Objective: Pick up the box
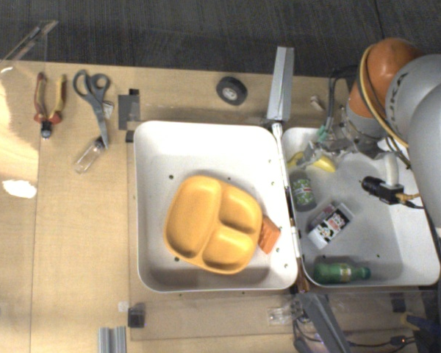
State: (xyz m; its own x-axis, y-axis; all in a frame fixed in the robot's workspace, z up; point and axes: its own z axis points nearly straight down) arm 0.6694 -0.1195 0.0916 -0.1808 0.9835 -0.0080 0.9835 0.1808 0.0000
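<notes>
The small black-and-white cardboard box [329, 225] lay flat in the right white bin [419, 267], between a green can [303, 191] and a green bottle [341, 273]. The gripper [325, 143] hung over the bin's far-left corner; its state could not be told.

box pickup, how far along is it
Nothing looks done yet: the box lies flat on the floor of the right bin, between a small can and a green bottle. In hand: the pincer sits at that bin's far left corner, over a yellow item, apart from the box. Left: reach the box, grip, lift.
</notes>
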